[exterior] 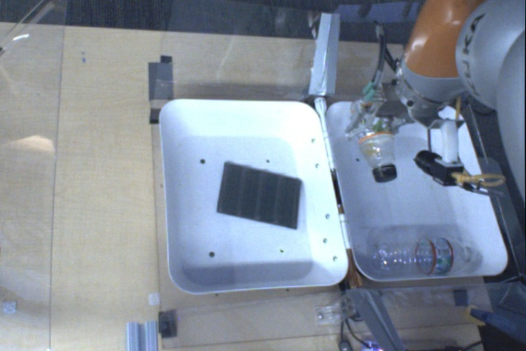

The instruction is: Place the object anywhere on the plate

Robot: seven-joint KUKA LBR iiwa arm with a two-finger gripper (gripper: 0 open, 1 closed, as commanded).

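A small clear bottle with a dark cap (380, 154) hangs neck-down under the gripper (375, 121) over the upper part of the right bin (485, 247), cap end pointing toward the bin floor. The gripper sits right at the bottle's upper end and seems to clasp it, though whether the fingers truly close on it cannot be told from this slant. A second clear plastic bottle (415, 256), larger and with a coloured label, lies on its side along the near wall of the same bin. That makes two bottles. The one dark rectangular plate (260, 194) lies flat in the middle of the left bin (185, 127), well apart from both. Two white bins stand side by side, rims touching.
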